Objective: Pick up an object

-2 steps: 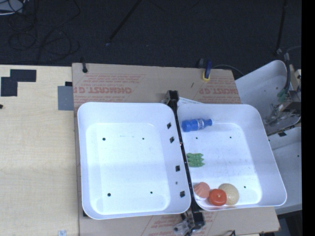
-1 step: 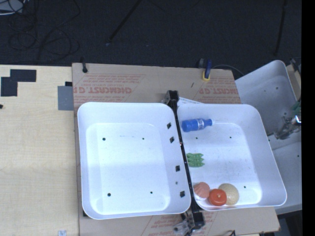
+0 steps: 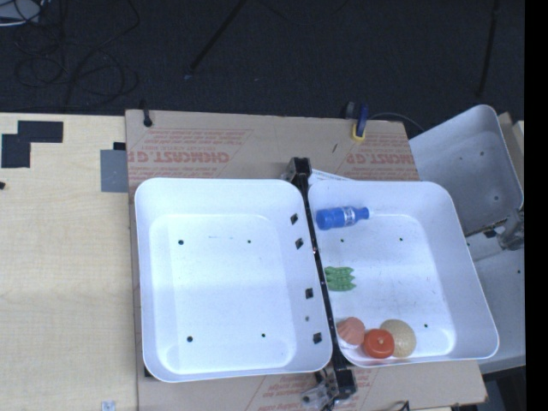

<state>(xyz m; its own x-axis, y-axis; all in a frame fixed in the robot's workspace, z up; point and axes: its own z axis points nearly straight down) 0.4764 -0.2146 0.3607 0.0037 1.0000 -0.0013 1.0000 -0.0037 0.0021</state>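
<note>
Five objects lie in the right bin point(image 3: 411, 272), the bin on the side my arm reaches in from. A blue bottle point(image 3: 342, 217) lies on its side near the far edge, close to the divide between the bins. A green item point(image 3: 339, 278) sits mid-bin by that same divide. At the near corner three round pieces cluster, touching: pink point(image 3: 349, 330), red point(image 3: 378, 343) and tan point(image 3: 401, 336). I cannot tell whether the gripper is released or clenched. The left bin point(image 3: 223, 272) lies beside it, farther from the arm's side. Both bins rest on cardboard point(image 3: 257, 148) over a pale wooden bench point(image 3: 60, 272).
</note>
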